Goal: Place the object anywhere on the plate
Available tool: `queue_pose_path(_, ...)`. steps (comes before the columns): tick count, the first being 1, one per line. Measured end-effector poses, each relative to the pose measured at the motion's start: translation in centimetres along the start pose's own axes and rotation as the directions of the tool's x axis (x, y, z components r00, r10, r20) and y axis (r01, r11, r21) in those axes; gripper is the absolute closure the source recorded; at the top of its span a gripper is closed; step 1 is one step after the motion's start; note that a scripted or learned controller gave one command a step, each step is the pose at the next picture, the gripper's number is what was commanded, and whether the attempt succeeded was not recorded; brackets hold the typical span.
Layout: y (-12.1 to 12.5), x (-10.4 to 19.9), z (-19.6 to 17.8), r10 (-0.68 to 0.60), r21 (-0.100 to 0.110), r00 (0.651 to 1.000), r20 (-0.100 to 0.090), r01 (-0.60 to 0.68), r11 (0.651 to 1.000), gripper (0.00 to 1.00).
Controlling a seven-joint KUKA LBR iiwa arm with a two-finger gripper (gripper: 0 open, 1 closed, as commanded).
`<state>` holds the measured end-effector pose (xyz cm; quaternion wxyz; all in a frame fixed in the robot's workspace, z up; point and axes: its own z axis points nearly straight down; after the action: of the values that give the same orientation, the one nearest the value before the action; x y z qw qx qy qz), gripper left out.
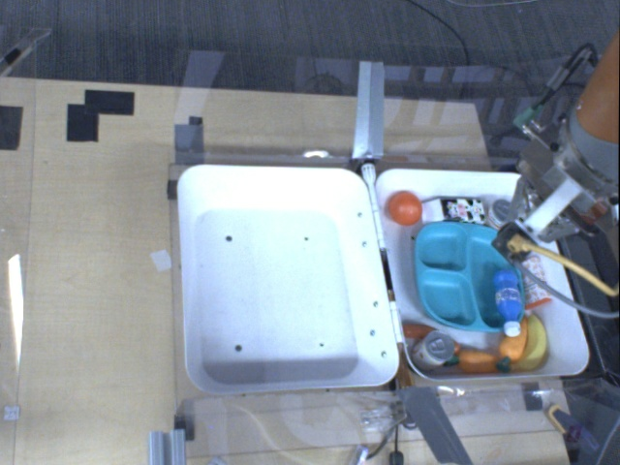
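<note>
Far left first: bare surface (87, 279), then the left bin (274, 173), nothing there to trip me up. The trouble is all in the right bin (577, 355), and it's crowded.

The orange ball (405, 206) sits just off the upper left corner of the plate (448, 260). One nudge to the plate and I'd expect that ball to roll. The plate is the blue divided one, lying flat mid-bin, and the compartments I can see are bare.

Along the near side a can (436, 349), a carrot (475, 361) and a banana (534, 341) are packed close to the plate's lower rim. A low sweep there would drag something.

The blue bottle (506, 294) is what I take to be my object. It lies on its side at the plate's right edge, with one end toward the banana. It looks to be resting on the rim rather than down in a compartment, though I can't say for sure.

That's my worry: it's round, it's on a raised lip, and it could roll outward toward the bin wall. A brush from the wrist would be enough.

And the arm (593, 124) reaches in from the right with its orange band up high. The wrist angles down and left, and its tip is near the plate's upper right corner, close to the bottle's far end. The jaws are hidden from this angle, so whether they are apart or together, I cannot tell.
</note>
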<state>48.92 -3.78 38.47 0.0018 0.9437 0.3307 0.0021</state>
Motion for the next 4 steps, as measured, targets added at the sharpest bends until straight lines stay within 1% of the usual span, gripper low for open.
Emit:
queue_pose_path(1,0.0,0.0,0.0,-0.001,0.000,1.000,0.000,0.001,1.000,0.00)
queue_pose_path(2,1.3,-1.2,-5.1,0.336,0.001,0.942,-0.001,-0.336,0.942,0.00)
queue_pose_path(3,4.8,-4.1,-0.3,0.451,0.002,0.892,0.003,-0.451,0.892,0.00)
queue_pose_path(4,1.5,-1.3,-5.1,0.453,0.001,0.891,-0.002,-0.453,0.891,0.00)
